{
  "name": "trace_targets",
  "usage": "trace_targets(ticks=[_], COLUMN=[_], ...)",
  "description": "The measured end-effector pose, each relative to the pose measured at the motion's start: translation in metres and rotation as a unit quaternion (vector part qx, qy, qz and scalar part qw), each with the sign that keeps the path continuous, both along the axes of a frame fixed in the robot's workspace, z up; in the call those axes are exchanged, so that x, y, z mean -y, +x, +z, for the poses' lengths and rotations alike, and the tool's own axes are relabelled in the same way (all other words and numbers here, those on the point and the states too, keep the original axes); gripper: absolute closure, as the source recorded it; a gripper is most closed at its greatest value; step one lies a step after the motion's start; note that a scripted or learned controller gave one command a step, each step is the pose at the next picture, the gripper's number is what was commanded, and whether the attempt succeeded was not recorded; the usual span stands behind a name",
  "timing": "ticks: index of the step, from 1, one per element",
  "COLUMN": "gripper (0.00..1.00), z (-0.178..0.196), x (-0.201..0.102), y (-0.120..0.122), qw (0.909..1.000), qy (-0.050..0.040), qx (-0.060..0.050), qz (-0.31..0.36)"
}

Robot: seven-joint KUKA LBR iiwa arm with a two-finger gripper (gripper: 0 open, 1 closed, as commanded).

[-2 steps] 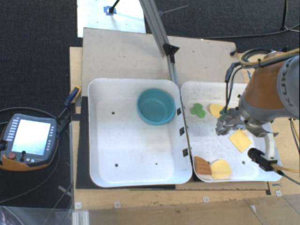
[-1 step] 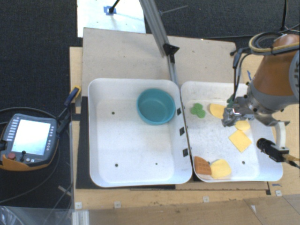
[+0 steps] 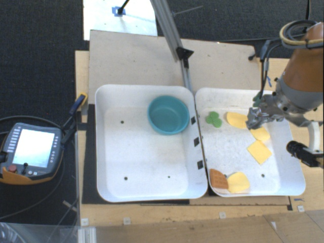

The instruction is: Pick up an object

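A broad orange band [image 3: 306, 59] is seen on the arm [image 3: 304, 82], with a grey rounded wrist section beneath it. Black cables [image 3: 293, 34] are looped above the band. The small pincer [image 3: 253, 119] is made of dull grey metal.

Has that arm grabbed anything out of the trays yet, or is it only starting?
Nothing looks picked up yet. The gripper is down in the right bin, at the edge of a yellow piece lying on the floor. Whether it has a grip is unclear. Closing on a piece and lifting it out remains.
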State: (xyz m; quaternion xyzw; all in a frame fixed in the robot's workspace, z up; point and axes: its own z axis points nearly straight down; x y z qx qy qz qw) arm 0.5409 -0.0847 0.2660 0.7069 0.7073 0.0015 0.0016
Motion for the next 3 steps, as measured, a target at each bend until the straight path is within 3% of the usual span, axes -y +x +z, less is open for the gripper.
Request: trace_targets(ticks=[3], gripper=[1.0], z=[-0.019], x=[-0.153], y=[0.04], qw=[1.0], qy=[0.0005], qx=[-0.003], qz=[0.002])
